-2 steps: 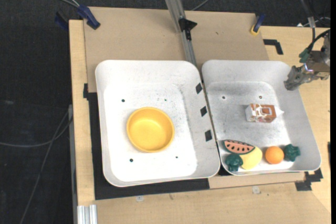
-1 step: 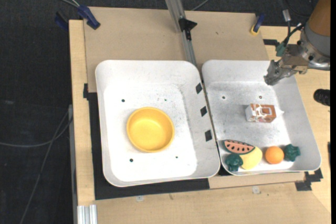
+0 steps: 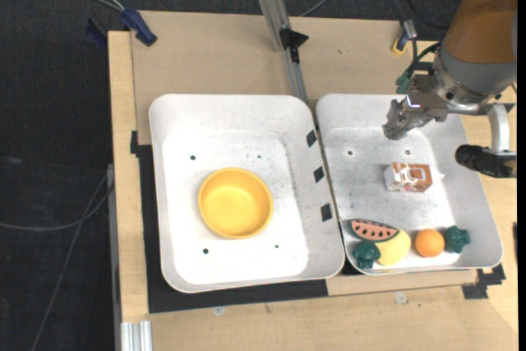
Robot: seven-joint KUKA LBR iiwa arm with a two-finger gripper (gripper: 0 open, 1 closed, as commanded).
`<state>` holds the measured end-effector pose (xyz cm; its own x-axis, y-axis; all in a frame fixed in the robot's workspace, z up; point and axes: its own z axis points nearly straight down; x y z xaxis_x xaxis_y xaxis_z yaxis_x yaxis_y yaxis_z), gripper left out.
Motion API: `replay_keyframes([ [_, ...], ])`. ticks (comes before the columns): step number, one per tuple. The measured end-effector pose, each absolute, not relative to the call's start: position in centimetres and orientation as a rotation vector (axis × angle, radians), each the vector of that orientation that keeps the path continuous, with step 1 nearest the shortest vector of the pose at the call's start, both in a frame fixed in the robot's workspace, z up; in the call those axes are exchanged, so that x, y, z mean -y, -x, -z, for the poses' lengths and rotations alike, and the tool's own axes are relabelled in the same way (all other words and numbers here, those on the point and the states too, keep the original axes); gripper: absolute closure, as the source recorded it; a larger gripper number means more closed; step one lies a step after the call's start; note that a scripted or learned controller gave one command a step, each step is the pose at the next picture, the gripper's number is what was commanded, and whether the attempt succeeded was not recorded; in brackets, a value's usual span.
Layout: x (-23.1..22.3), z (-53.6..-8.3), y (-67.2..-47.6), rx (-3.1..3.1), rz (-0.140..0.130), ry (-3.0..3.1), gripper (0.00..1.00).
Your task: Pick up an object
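A tan bench (image 3: 205,53) on dark carpet is seen from above, two white bins carried side by side on it. The gripper (image 3: 403,124) is poised over the far part of the right bin (image 3: 362,136), nothing visibly between its tips; whether it is spread or closed cannot be told from this angle.

Nearest below the gripper, toward the near edge, a small red-and-white packet (image 3: 409,177) is lying flat. Further from the gripper, along the near rim, a watermelon slice (image 3: 376,229), a yellow fruit (image 3: 396,247), a green piece (image 3: 366,254), an orange (image 3: 428,242) and a second green piece (image 3: 457,238) are crowded together, some touching.

Trouble is likely if the cluster is attempted: neighbours could be nudged, or a round fruit squeezed out against the rim. The packet, flat and low, could be skated over or pushed aside.

Far left of the gripper, a yellow bowl (image 3: 235,202) is sitting upright in the left bin (image 3: 181,127), alone.
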<state>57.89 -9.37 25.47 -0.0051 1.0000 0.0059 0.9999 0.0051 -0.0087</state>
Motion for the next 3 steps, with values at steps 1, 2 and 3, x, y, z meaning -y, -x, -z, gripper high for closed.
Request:
replay_keyframes([
  [1, 4.0, -24.2, -58.5, 2.218, -0.008, 2.206, 1.0],
  [2, -1.4, -25.2, -58.8, 2.227, 0.004, 2.211, 1.0],
  [3, -6.0, -24.1, -58.9, 2.221, -0.006, 2.211, 1.0],
])
